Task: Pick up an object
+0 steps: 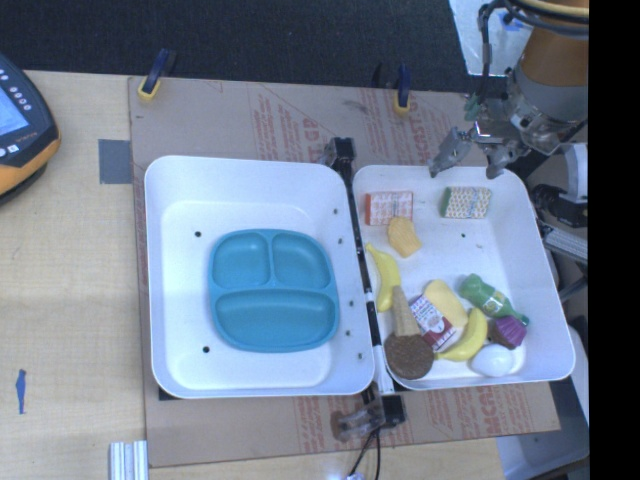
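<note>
My gripper (472, 157) hangs open above the far edge of the right bin (528, 228), its two fingers spread with nothing between them. Just below it lies a small patterned green-and-white block (466, 203). Farther left in that bin sit an orange-and-white packet (388, 207) and a yellow chunk (403, 236). Near the front of the bin a heap holds a banana (382, 266), a second banana (466, 337), a green piece (484, 294), a purple piece (509, 330), a white egg (493, 360), a brown round cookie (407, 356) and a red-and-white wrapper (428, 319).
The left bin (170, 228) holds a blue divided plate (272, 290). A black clamp bar (357, 258) runs between the bins. A yellow-and-grey device (20, 123) sits at the bench's far left. Clips (152, 76) hold the cardboard's back edge.
</note>
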`<state>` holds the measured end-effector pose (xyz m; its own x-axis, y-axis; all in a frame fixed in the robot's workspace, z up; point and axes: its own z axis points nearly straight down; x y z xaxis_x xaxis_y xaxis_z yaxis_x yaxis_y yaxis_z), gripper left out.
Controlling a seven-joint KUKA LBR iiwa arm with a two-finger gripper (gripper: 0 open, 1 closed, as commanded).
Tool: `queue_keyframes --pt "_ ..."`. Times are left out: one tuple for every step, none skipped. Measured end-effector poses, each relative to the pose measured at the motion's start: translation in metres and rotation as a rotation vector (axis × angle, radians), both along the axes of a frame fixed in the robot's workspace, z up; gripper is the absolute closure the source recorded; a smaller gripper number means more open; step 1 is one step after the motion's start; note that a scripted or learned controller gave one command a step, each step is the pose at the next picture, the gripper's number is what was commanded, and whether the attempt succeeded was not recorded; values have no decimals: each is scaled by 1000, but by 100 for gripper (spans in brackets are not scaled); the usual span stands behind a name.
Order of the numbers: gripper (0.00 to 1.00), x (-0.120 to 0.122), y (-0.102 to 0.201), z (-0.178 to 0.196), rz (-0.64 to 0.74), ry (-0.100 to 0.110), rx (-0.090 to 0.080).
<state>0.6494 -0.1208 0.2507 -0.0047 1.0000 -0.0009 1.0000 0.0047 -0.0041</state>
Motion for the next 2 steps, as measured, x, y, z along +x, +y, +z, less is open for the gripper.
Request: queue_keyframes --pt "0 6 47 -62 5 5 1" --pt "0 -52 23 -144 -3 11 1"
